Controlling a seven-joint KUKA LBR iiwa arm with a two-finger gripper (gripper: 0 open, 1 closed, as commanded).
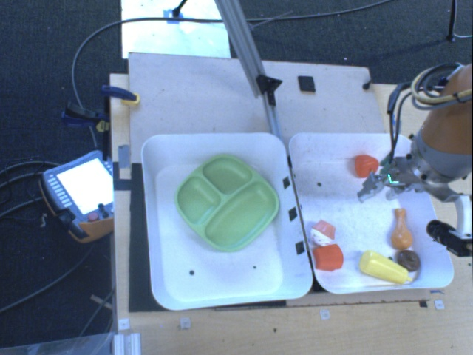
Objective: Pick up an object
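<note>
The right bin (347, 209) holds several small items. An orange-red block (364, 166) lies near its back, and a red and white piece (322, 233) and a red-orange cube (329, 257) sit at the front left. A yellow piece (384, 267), a brown round item (408, 259) and an orange gourd-shaped item (401, 231) lie at the front right. My gripper (372, 188) hangs over the right bin's middle, just in front of and to the right of the orange-red block. Nothing is visibly held in it.
The left bin (166, 257) holds a green divided plate (227, 202). A slanted metal pole (244, 39) crosses the bench above the bins' shared wall. The arm's orange band (447, 128) sits over the right bin's far right edge. A handheld pendant (80, 194) lies left of the bench.
</note>
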